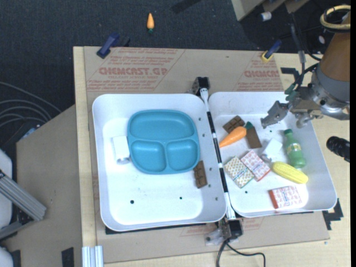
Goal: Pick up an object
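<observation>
My gripper hangs over the back right part of the right bin, its fingers spread open with nothing between them. Just below it stands a green bottle, with a white piece to the bottle's left. An orange carrot lies at the bin's left side, between two brown blocks. Toward the front lie a yellow corn cob, two patterned packets and a red-and-white packet.
The left bin holds a blue divided plate, a small white object at the plate's left and a brown block by the bin's right wall. A black clip sits where the bins meet at the back.
</observation>
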`<state>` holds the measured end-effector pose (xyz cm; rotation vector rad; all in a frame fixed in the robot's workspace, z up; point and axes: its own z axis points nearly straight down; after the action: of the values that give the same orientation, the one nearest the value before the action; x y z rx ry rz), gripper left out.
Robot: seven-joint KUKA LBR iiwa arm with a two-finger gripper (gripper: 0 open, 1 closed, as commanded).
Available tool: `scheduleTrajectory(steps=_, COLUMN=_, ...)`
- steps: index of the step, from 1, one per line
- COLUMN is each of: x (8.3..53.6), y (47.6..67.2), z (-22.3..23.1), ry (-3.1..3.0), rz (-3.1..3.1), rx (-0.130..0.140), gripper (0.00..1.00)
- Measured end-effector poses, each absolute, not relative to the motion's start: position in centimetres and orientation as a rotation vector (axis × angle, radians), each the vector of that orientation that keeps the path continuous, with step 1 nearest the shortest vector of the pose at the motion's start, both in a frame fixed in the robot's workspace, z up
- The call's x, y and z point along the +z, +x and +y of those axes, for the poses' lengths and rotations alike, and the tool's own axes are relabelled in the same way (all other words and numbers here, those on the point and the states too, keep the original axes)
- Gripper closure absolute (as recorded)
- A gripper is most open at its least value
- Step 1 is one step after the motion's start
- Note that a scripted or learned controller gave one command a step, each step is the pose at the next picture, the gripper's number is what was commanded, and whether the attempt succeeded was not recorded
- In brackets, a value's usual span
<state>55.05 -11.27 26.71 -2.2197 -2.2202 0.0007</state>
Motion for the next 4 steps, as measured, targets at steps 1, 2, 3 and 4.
scheduleTrajectory(steps=1, x=15.3, y=51.8, z=-11.3, ry=-2.220, rz=-2.219, rx=0.002, gripper=0.00)
scheduleTrajectory(steps=2, x=10.0, y=56.0, z=-11.2, ry=-2.232, rz=-2.233, rx=-0.013, gripper=0.00)
scheduleTrajectory(steps=3, x=11.0, y=56.0, z=-11.3, ry=-2.237, rz=-2.233, rx=-0.011, gripper=1.00)
scheduleTrajectory(steps=4, x=22.6, y=53.9, z=-5.3, ry=-2.220, rz=-2.223, rx=-0.002, gripper=1.00)
